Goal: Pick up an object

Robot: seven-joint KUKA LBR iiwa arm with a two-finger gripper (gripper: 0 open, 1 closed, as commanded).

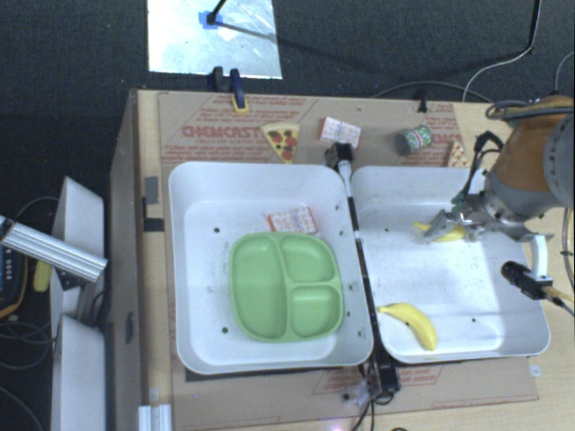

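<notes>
Two shallow white bins sit side by side on a cardboard-covered bench, seen from above at a slant. The left bin holds a green divided plate with three compartments, lying flat toward the bin's middle and near side; just beyond its far edge lies a small red-and-white packet, close to the plate, though whether they touch cannot be told. The right bin holds two yellow things. A banana lies near the bin's front-left corner, curved, well apart from the arm. A second, smaller yellow object — possibly another banana, largely covered — sits toward the far side of the bin, directly under the gripper. The arm reaches in from the right, its wrist low over the bin, and the gripper's metal tips are down at that yellow object; the fingers look spread around it, but whether they are pressing on it or merely beside it cannot be told at this size. On the cardboard beyond the bins lie a toy pizza slice, a small white packet and a green can on its side — all outside both bins.
</notes>
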